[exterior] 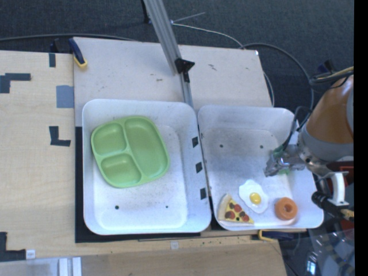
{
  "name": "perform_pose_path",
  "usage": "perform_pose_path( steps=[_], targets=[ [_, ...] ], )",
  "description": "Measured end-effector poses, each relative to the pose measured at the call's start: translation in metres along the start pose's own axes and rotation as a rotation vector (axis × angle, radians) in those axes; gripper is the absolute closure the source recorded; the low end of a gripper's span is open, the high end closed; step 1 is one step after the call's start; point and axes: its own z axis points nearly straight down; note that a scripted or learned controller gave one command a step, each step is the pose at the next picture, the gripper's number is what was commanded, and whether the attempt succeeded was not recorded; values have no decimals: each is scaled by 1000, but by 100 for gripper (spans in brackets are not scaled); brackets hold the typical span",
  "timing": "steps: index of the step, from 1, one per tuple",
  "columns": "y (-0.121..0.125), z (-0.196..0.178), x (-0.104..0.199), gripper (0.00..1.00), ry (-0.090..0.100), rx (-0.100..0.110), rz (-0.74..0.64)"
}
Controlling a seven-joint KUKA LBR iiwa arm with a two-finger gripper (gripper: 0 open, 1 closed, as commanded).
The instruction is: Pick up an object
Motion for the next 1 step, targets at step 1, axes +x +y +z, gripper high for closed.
perform_pose_path(
  steps=[1],
  targets=[
    [5, -61, -6, 100, -1, -3, -1]
  ],
)
